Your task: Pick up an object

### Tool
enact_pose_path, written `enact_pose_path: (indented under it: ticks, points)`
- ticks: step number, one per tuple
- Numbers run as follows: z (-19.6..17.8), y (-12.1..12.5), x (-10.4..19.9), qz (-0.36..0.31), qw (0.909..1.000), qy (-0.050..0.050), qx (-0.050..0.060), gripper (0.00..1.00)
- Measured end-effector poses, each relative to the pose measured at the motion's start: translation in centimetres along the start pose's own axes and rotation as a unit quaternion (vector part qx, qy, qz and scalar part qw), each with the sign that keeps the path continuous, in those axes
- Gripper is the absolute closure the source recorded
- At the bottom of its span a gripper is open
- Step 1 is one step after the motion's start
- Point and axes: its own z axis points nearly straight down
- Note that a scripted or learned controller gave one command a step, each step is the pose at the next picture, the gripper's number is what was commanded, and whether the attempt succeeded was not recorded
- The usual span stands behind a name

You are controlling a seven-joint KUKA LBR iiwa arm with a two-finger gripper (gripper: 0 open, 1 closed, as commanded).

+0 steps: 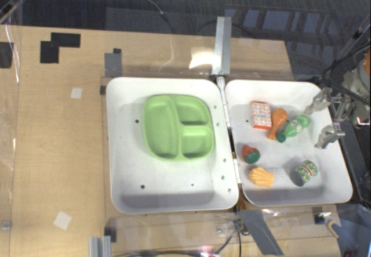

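The right bin [330,189] holds several small items: a red and white box [261,115], an orange carrot-shaped piece [277,122], a green bottle [293,129], a red and green fruit [250,154], a yellow ridged piece [262,177] and a green can [304,172]. My gripper [324,119] hangs over the bin's right edge, open, with one finger [319,101] behind and the other finger [327,136] in front. Nothing is between them. The green bottle lies just left of the gripper, apart from it.
The left bin [124,134] holds a green divided plate [178,127]. A metal divider post [223,41] stands behind the seam between the bins. Cables and the arm's body crowd the right edge. Wooden bench surrounds the bins.
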Motion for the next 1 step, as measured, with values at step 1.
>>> enact_pose_path:
  ticks: [1]
  points:
    - [7.48,1.05,1.65,0.146,0.9893,0.002,0.0,0.0]
